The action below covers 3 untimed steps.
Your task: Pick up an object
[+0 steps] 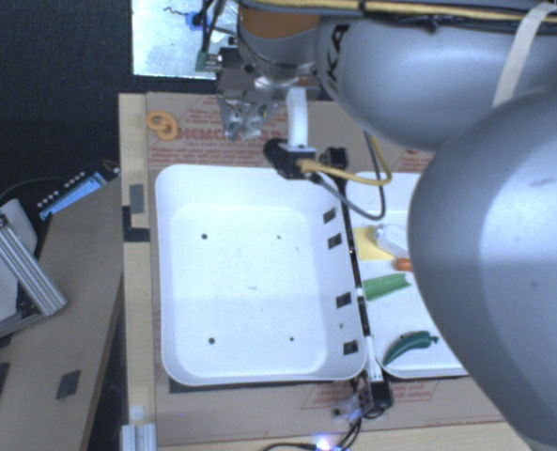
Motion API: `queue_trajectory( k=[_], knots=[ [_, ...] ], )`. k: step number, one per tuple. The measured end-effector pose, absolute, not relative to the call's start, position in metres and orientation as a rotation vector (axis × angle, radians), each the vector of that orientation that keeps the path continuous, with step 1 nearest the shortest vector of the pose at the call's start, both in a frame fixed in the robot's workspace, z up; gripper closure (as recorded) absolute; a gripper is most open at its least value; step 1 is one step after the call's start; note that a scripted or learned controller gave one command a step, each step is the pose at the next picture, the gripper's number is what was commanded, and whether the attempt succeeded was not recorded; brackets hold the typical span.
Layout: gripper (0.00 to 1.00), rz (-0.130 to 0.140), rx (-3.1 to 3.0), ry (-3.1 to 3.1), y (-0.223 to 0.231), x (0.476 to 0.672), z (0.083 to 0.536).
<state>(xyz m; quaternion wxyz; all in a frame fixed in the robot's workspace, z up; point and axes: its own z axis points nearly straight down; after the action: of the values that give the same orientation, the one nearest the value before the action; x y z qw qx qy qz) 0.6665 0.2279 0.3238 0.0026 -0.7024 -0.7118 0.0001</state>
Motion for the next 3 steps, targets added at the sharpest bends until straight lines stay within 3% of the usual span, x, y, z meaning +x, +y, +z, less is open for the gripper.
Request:
queue_trajectory(
  k=[1, 2, 3],
  knots=[
    [1.00, 0.000, -2.215, -2.227, 0.234, 0.668, 0.292],
    [1.00, -0.005, -2.216, -2.228, 0.234, 0.669, 0.316],
    [1.00, 0.001, -2.228, -2.216, 0.143, 0.669, 0.303]
  ],
)
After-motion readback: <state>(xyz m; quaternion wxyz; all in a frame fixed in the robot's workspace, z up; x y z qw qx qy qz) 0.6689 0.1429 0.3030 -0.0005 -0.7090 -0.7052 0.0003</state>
